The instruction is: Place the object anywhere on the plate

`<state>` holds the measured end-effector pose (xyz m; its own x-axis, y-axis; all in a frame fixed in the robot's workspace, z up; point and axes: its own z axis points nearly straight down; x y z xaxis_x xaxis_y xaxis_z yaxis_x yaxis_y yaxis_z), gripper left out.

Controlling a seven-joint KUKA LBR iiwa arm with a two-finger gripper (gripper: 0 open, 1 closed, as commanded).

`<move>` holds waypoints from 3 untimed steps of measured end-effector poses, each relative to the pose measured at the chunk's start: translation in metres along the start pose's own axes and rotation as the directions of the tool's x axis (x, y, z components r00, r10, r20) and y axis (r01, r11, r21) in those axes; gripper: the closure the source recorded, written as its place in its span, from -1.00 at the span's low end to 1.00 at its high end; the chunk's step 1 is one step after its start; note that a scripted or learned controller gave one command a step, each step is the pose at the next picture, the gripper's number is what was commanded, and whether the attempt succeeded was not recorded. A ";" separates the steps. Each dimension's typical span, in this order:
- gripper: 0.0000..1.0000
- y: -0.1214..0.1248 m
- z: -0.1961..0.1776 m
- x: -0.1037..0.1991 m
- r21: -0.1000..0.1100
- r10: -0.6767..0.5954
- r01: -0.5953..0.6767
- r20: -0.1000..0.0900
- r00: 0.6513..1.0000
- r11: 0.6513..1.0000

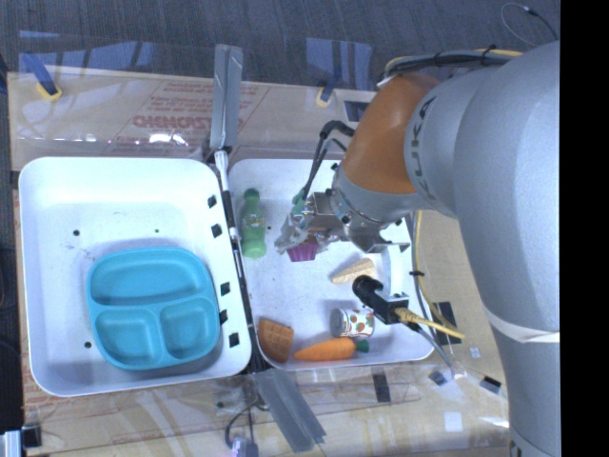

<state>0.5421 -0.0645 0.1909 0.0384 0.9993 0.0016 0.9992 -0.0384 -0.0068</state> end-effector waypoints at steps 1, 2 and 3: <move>1.00 -0.001 0.000 0.101 -0.003 0.137 -0.137 0.001 0.991 0.991; 1.00 -0.017 0.017 0.195 0.000 0.192 -0.192 0.002 0.981 0.981; -1.00 -0.017 0.017 0.195 0.000 0.192 -0.192 0.002 0.981 0.981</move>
